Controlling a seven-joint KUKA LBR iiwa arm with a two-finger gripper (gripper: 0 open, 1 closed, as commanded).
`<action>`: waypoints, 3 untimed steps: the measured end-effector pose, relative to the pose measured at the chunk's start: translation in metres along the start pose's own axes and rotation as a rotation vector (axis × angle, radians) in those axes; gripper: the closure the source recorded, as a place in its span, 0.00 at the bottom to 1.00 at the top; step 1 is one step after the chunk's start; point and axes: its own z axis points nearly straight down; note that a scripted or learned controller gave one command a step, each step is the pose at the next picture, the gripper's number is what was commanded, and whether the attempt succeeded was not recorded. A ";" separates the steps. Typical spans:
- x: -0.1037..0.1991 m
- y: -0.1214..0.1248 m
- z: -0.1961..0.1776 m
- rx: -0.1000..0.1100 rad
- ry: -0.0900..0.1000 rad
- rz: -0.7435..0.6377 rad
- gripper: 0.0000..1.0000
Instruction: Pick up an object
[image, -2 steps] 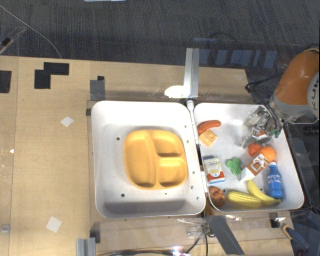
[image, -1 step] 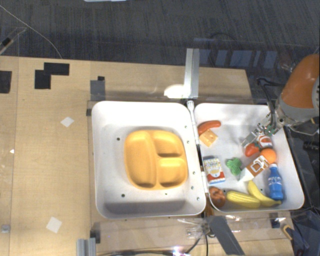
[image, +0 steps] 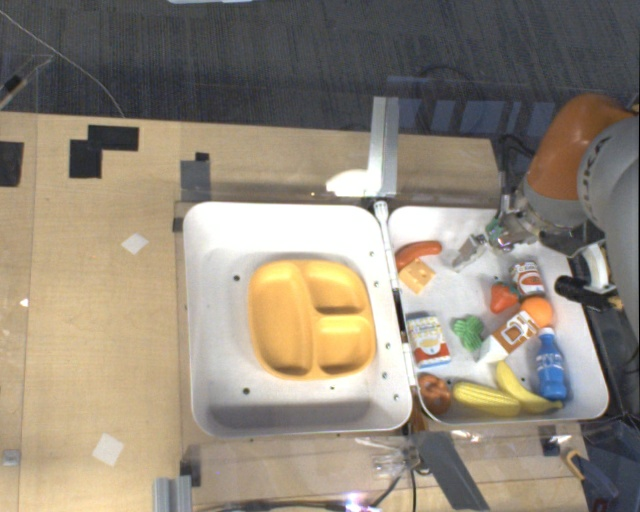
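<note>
The right white bin holds several toy foods. A red sausage and a cheese wedge lie at its left, and a small carton sits beside green broccoli. Further right are a red strawberry-like piece, an orange, a small can and a blue bottle. Bananas lie along the front wall. My gripper hangs low over the bin's far part, just right of the sausage and behind the can. I see nothing held in it.
The left white bin contains a yellow divided tray. A metal post stands behind the wall between the bins. The orange-banded arm reaches in over the right bin's far right corner. A brown apple-like piece sits at the right bin's front left.
</note>
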 end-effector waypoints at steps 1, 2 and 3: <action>0.044 -0.056 -0.003 -0.001 -0.001 -0.156 0.00; 0.075 0.028 0.000 0.000 0.001 0.260 0.00; 0.066 0.031 -0.001 0.015 0.004 -0.129 0.00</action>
